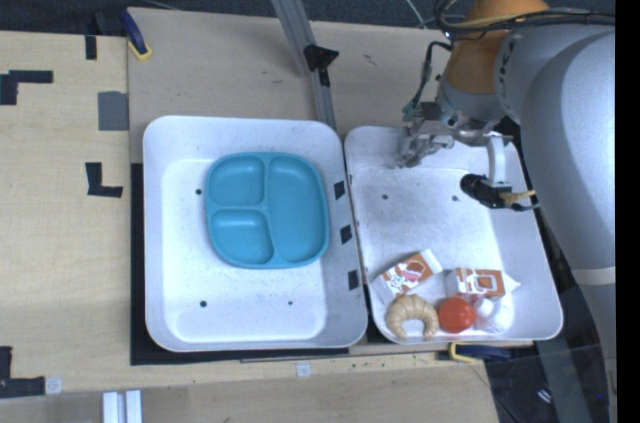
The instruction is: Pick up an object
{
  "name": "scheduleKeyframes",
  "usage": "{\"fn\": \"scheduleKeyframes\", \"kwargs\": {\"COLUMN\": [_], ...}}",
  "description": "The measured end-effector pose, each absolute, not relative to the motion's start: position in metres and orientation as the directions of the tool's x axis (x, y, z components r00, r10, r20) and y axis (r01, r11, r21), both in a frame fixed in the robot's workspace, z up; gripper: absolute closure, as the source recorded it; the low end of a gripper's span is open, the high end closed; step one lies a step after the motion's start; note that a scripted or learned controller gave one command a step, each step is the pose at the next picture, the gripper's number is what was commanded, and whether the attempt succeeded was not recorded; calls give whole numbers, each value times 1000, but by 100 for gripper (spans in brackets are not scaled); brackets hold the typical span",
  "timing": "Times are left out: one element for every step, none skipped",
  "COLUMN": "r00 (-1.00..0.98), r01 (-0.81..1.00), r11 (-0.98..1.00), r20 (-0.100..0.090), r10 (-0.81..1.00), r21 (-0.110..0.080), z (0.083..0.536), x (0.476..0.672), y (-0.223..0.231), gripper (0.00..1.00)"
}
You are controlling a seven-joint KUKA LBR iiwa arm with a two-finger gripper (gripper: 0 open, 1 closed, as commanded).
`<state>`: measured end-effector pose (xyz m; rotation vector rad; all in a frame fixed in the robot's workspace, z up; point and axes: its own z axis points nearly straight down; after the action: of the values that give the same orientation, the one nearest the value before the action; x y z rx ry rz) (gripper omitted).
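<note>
Camera view is showing the gripper point(412, 149) hanging over the far corner of the right bin point(420, 221); can't tell how it's set from here. The pickable stuff is sitting well apart from it, bunched in the near corner: a croissant point(412, 314), a red ball point(456, 314) touching it, and two small packets point(408, 275). I'm guessing they're all light toys. The croissant is looking easiest, pinched across its thick middle; the ball is probably rolling away.
</note>
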<state>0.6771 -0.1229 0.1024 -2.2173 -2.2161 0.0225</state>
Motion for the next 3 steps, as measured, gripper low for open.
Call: {"fn": "scheduleKeyframes", "kwargs": {"r00": [-1, -2, -2], "r01": [1000, 1000, 1000], "r11": [1, 2, 2], "r20": [-1, -1, 0], "r10": [1000, 1000, 1000], "r21": [3, 4, 1], "z": [147, 196, 213], "x": [673, 669, 669], "y": [-124, -131, -131], "gripper": [100, 100, 100]}}
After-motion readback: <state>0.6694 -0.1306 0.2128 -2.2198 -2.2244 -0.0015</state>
